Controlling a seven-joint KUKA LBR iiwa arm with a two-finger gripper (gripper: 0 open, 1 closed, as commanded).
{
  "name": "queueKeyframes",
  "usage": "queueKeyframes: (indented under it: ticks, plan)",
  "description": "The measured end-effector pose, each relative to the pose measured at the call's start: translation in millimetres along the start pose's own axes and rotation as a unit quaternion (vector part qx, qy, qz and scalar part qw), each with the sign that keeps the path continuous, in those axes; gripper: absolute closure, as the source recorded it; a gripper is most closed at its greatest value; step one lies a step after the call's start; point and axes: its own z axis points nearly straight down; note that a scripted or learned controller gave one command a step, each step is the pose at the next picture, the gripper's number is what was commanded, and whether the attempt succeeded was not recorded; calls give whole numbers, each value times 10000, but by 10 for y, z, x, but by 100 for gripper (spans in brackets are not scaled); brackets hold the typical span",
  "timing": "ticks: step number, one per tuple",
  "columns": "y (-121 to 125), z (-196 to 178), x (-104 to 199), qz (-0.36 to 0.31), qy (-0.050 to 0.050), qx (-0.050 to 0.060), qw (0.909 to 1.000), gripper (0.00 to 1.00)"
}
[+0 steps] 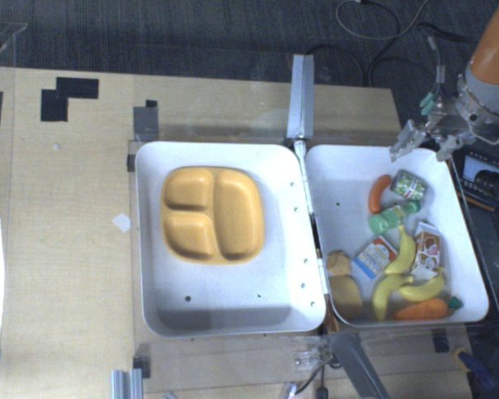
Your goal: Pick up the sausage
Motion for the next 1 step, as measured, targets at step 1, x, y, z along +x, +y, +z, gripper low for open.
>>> queueKeyframes:
  ticks: [1]
  plan:
    - [187, 1399, 84, -437, 5, 9, 9990, 0]
